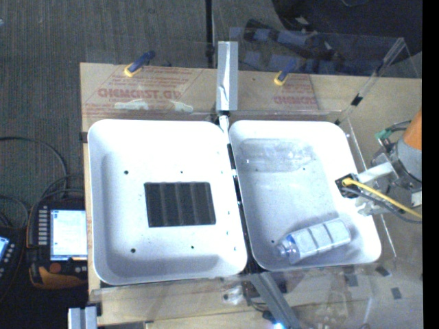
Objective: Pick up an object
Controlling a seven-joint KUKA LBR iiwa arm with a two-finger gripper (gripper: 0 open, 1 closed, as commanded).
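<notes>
Two shallow white plastic bins sit side by side on the plywood worktop [103, 108]: left bin [116, 190] and right bin [295, 197]. A clear plastic bottle with pale label [317, 241] lies on its side in the right bin's front corner, cap end toward the left bin. A flattened clear plastic item [278, 155] lies by the right bin's back wall, well apart from the bottle. A black ribbed rectangular panel [180, 203] lies mid left bin. The grey arm with orange band [416, 142] sits beyond the right bin's right rim. The end effector [392, 184] is near that rim, apart from both clear items; open or closed, cannot tell.
</notes>
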